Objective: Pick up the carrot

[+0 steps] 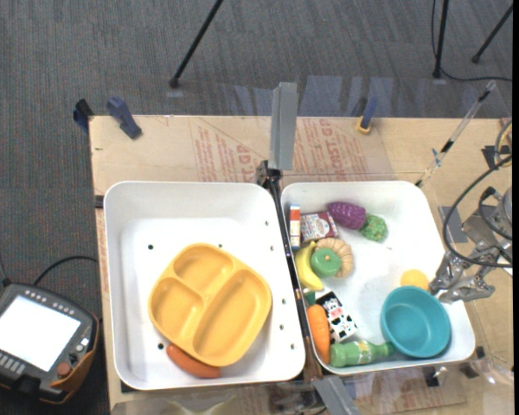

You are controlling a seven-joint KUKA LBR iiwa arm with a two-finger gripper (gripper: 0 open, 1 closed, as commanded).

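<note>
The carrot (pixel 318 332) is a short orange piece lying lengthwise in the right bin (pixel 432 223), against its left wall near the front corner. A black-and-white carton (pixel 336 316) lies right beside it, and a green bottle (pixel 360 351) rests at its front end. My gripper (pixel 464 280) hovers at the right bin's right rim, just right of the teal bowl (pixel 415 322). It is far from the carrot, with nothing seen in it.
The right bin also holds a purple fruit (pixel 347 214), a green vegetable (pixel 375 227), a banana (pixel 305 267), a donut (pixel 332 258), a snack packet (pixel 316 226) and a yellow lemon (pixel 413 278). The left bin (pixel 130 232) holds a yellow divided plate (pixel 209 303) over an orange sausage-like item (pixel 193 363).
</note>
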